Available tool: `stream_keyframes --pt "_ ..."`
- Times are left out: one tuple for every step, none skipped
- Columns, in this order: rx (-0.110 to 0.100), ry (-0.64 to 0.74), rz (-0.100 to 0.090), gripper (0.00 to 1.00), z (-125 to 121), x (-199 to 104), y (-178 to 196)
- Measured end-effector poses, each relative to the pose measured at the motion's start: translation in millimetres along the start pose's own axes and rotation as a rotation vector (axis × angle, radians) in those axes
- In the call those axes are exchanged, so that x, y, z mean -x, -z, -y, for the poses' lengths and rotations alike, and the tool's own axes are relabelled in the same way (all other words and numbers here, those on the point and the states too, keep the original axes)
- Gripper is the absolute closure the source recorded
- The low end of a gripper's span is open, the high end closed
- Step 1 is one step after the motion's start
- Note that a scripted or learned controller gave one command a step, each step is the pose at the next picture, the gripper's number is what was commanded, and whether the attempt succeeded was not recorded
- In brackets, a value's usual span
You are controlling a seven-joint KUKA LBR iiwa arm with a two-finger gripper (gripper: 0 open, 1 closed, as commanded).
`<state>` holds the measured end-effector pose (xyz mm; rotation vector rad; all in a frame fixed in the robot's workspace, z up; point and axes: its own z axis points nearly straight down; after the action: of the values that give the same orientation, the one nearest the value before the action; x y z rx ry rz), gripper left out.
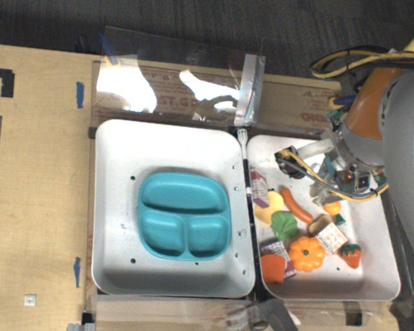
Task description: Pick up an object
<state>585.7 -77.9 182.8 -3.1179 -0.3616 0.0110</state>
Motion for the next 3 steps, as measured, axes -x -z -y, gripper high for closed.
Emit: stream_keyframes --pt "0.003 -0.028 -0.012 1.00 -33.4 -28.3 -94.4" --pt "0.003 -0.030 -0.010 1.00 -35.6 -60.6 -95.7" --pt "0.004 -0.031 -0.010 1.00 -34.1 -64.7 -95.8"
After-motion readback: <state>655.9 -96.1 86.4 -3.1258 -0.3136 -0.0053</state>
